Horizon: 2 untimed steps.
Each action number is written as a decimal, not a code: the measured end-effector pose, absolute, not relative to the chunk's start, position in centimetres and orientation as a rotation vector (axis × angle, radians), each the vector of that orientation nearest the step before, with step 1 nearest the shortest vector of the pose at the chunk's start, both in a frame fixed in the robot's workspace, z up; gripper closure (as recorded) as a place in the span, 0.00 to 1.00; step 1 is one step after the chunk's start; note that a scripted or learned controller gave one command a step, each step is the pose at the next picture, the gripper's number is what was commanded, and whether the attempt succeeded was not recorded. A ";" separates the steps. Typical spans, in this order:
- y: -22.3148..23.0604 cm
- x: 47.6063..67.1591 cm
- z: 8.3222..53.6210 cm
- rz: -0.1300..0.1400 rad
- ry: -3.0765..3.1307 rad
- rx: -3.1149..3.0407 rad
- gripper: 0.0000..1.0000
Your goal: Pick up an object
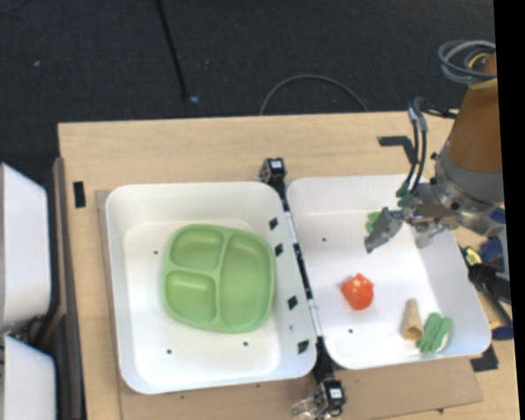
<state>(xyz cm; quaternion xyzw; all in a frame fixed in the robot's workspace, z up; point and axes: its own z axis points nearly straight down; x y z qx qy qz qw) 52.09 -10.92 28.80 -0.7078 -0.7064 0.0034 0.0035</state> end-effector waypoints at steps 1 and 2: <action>-10.9 52.3 29.4 -0.001 -2.225 -2.221 0.00; -11.5 52.5 23.2 0.006 -2.218 -2.221 0.00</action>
